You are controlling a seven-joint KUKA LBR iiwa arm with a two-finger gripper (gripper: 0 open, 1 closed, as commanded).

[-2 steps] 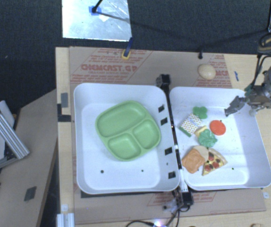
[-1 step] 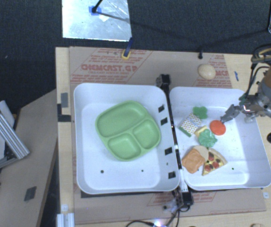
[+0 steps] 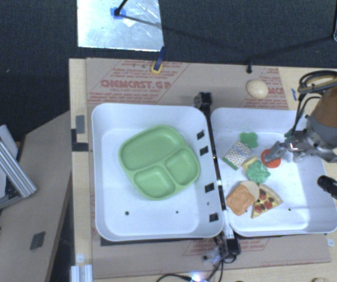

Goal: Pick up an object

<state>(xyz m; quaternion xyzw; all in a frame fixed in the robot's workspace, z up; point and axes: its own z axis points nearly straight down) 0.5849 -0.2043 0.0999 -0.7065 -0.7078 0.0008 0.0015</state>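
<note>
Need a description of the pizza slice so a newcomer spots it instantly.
Look in the right bin, the one without the green divided plate. Near its front edge, the pizza slice lies beside a tan bread-like piece. It is the only wedge-shaped item, yellow with red spots.

Robot lab: bench with bins

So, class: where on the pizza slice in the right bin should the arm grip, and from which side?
Probably from above, closing across the two long sides of the pizza slice near its wide crust end. It lies flat, tip pointing lower left, so it offers no raised part to hold. The orange toy sits close on its left, leaving little room there.
</note>
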